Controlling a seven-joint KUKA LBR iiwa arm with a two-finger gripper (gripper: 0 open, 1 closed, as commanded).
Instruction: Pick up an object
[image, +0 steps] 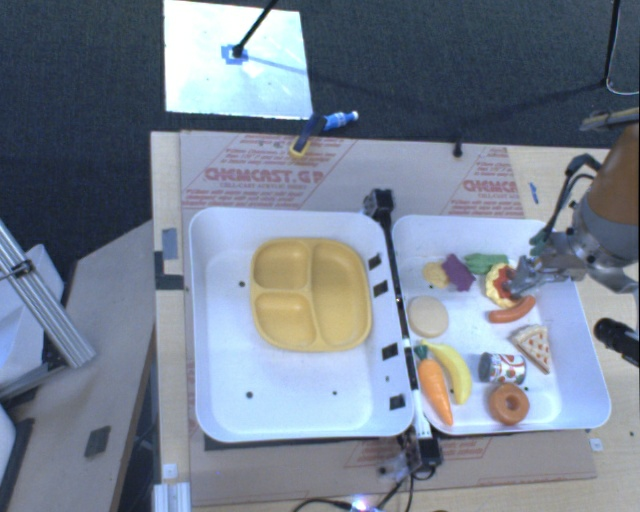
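From my remote station I judge the pick not yet complete: the end effector (522, 276) sits low in the right bin (590, 395), at the red-and-yellow toy (497, 285) and just above the sausage (511, 311), but nothing is lifted. I cannot tell how far its jaws stand apart. The yellow divided plate (305, 293) lies in the left bin (215, 380).

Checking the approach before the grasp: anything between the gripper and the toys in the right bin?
Nothing visible. The gripper is already down at the far right of the right bin, over the red-and-yellow toy, with the sausage just in front. The other toys lie apart to the left and front.
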